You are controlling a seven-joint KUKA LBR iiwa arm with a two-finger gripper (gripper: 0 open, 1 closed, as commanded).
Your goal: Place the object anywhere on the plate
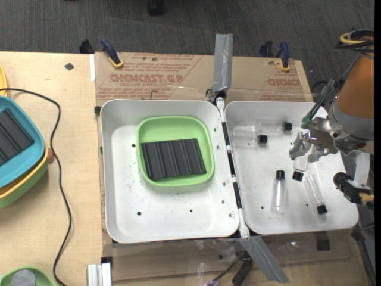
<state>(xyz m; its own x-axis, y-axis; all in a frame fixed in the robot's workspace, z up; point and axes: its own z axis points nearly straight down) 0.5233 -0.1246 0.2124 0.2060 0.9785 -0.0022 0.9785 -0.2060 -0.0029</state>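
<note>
Grey carpet floor (178, 16), chair casters (156, 6), pale wooden bench (47, 76), cardboard sheet (161, 76)

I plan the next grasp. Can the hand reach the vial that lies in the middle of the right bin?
Probably yes. The vial lies alone on the floor of the right bin, uncovered, and the hand hovers just beyond it.

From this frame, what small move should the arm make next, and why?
Probably descend onto the nearest vial in the right bin. The gripper hovers just above it with nothing visibly held, and the green plate in the left bin carries only its dark ridged mat.
</note>
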